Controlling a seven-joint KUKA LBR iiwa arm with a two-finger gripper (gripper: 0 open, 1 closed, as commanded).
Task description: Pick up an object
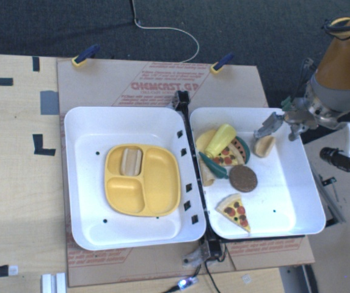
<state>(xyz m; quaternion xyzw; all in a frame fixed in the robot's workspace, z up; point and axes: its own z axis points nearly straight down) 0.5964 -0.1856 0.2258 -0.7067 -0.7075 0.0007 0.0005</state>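
Observation:
The right bin [284,215] holds a pile of toy food: a yellow corn cob [221,138], a pizza slice [228,156] on a green piece, a brown round patty [243,178], a second pizza slice [234,211] and a tan bread piece [264,145]. My gripper [280,124] hangs over the bin's far right corner, just above the tan bread piece, fingers spread open with nothing between them.
In the left bin [80,163] lies a yellow divided plate [156,185] with a tan block [131,161] in one compartment. Both bins rest on a cardboard sheet [156,87] held by clamps. A white cable [162,29] runs behind it.

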